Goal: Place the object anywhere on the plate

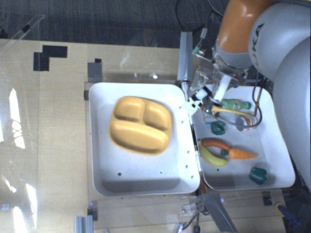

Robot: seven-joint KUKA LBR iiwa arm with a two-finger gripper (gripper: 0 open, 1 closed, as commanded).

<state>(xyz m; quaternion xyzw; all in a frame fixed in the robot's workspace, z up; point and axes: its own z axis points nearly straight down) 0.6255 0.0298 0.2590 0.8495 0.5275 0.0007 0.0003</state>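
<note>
The yellow plate [140, 125] lies in the left bin [102, 178], while a banana [212, 158], carrot [233, 153] and bottle [236, 104] lie in the right bin [279, 178], below the pincer [206, 100], whose grip I cannot tell.

Dark grey carpet floor [97, 13] lies beyond the end effector [201, 98]; the pale wooden desk [48, 144] extends leftward, under glare.

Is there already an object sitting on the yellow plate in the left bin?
No. The yellow plate is bare; the banana and carrot lie in the right bin.
</note>
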